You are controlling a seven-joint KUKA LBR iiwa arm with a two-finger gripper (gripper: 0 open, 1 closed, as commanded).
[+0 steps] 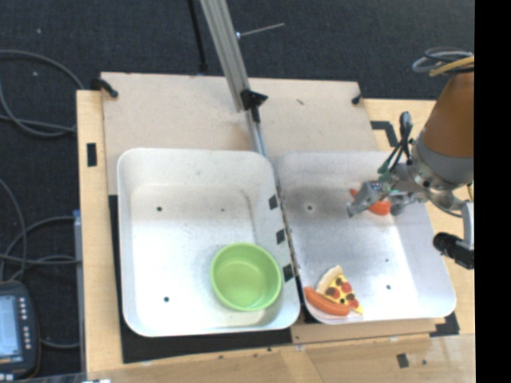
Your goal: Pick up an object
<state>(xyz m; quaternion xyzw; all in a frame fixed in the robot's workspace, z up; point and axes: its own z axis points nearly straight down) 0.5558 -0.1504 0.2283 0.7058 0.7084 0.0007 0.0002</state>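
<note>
My gripper [366, 199] hangs over the middle-right part of the right bin [415, 294], reaching in from the right. A small red-orange object [382, 207] shows right at the gripper's tip, partly hidden by it; whether it is gripped or just lies beneath cannot be told. A toy pizza slice [340, 286] and a red sausage [325, 302] lie together at the right bin's front-left corner. A green bowl [246, 275] stands upright in the front right of the left bin [152, 206].
A slanted metal pole [226, 42] comes down from the top to the back of the divide between the bins. Cables lie on the dark floor at the left. The arm's orange band [452, 122] rises at the right.
</note>
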